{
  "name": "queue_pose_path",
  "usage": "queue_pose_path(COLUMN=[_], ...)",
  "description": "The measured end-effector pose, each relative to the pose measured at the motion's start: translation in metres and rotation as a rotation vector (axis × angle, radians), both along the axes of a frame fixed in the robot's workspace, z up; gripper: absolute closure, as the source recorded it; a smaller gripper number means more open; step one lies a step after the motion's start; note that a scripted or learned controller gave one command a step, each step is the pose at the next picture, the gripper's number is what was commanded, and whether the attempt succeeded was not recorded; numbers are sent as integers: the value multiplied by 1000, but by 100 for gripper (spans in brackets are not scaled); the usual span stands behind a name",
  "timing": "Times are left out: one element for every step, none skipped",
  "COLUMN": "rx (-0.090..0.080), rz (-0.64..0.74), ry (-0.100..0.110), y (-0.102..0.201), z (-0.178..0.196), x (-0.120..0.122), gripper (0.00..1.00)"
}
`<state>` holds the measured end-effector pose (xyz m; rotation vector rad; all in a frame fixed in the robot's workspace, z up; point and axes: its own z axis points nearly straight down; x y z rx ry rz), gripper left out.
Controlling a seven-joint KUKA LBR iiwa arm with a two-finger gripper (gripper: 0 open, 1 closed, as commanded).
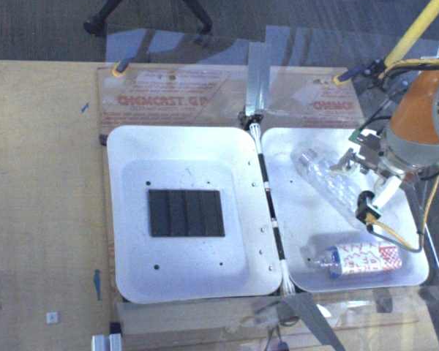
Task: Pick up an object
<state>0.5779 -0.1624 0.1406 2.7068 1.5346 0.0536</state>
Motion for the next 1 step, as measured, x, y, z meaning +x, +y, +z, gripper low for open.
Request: queue_pose_path(rx=[7], rz=[34], ry=[44], y=[-35], z=[86], x=[44], gripper=[0])
